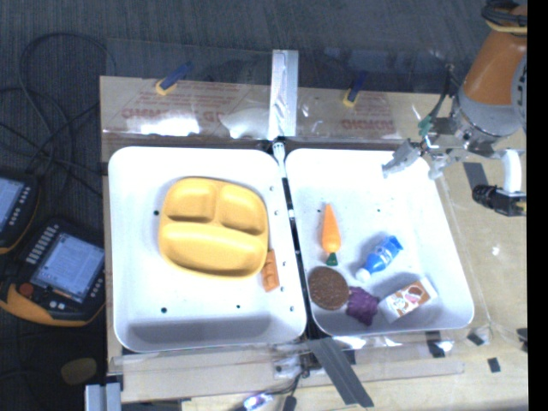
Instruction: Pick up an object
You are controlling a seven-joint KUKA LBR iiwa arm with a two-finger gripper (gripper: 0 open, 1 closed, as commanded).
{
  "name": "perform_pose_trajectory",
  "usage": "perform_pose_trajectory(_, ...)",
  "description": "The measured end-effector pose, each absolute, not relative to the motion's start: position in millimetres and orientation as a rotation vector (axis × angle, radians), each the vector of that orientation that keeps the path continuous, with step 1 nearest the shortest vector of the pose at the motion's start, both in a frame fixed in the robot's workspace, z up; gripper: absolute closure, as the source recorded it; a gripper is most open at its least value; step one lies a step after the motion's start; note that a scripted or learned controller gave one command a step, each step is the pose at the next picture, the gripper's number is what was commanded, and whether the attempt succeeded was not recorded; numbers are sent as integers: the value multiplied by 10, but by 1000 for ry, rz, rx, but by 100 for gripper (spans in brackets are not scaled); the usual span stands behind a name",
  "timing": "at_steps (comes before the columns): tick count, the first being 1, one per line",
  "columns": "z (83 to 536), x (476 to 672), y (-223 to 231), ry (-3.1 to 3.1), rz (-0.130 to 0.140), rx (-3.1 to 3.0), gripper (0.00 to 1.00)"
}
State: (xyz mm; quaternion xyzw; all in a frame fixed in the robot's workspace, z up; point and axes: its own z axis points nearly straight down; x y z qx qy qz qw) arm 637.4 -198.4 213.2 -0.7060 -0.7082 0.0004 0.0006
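Carrot (330, 226) is lying below and left of the hand (413, 157), which is hanging open and empty over the right bin's (445, 229) far corner; bottle (379, 256), cookie (328, 288) and carton (407, 299) crowding nearby could spoil a grasp.

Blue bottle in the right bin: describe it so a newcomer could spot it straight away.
Start at the right bin of the two white ones. In its lower half lies a cluster of small items; the bottle lies tilted at the cluster's upper right, right of the carrot and above the carton. It is the one blue thing there, with a white cap at its lower-left end.
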Motion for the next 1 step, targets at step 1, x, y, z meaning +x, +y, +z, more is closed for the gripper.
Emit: perform_pose_trajectory(1,1304,5979,-2201,-2323,2,-2111,0)
